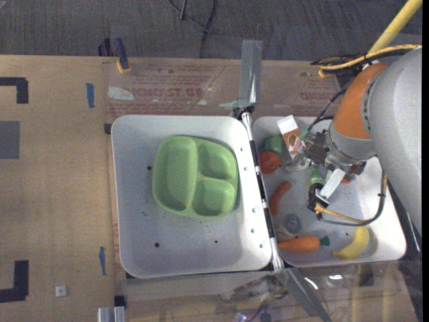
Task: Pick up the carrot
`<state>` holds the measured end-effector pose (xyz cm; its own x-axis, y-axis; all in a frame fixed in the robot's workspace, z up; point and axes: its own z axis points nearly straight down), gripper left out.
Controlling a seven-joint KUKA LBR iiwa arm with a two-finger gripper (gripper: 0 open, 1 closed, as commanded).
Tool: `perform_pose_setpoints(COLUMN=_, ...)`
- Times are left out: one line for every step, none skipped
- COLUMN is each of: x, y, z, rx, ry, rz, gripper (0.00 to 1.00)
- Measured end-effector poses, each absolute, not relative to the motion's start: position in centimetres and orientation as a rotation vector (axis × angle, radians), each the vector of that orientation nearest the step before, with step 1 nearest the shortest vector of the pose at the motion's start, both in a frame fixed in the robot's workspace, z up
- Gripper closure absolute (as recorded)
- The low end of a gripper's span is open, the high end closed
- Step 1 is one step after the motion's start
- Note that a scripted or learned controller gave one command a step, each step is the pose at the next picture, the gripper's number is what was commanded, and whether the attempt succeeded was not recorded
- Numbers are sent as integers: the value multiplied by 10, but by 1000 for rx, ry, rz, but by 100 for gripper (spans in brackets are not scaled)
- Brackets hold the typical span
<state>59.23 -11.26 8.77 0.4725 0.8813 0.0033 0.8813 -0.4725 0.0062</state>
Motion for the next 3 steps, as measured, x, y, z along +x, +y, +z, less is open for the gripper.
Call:
perform_pose_setpoints(x=528, y=-93, z=124, rx=2602, ry=1772, rz=-9, gripper=0)
perform_pose_setpoints(x=484, y=-137, z=200, rx=2545, ry=1848, rz=-6, gripper=0)
perform_pose_setpoints(x=479, y=-108, z=98, rx=2353, ry=2091, rz=-5, gripper=0)
